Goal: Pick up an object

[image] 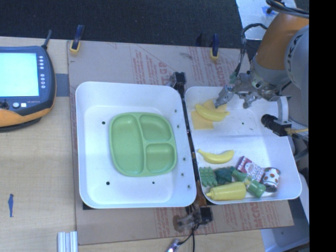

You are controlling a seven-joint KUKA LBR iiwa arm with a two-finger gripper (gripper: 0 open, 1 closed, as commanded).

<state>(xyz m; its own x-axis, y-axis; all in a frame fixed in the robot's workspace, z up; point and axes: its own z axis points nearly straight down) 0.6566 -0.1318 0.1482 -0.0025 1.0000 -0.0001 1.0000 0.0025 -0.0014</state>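
Gripper (235,95) in right bin (283,140) far end, fingers spread, just beside banana (210,113), nothing held

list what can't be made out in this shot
- Tool: camera view; too small and blurred to tell whether it touches the upper banana.
- Arm: cut off by the right edge.
- Small items in the right bin: crowded, too small to identify.
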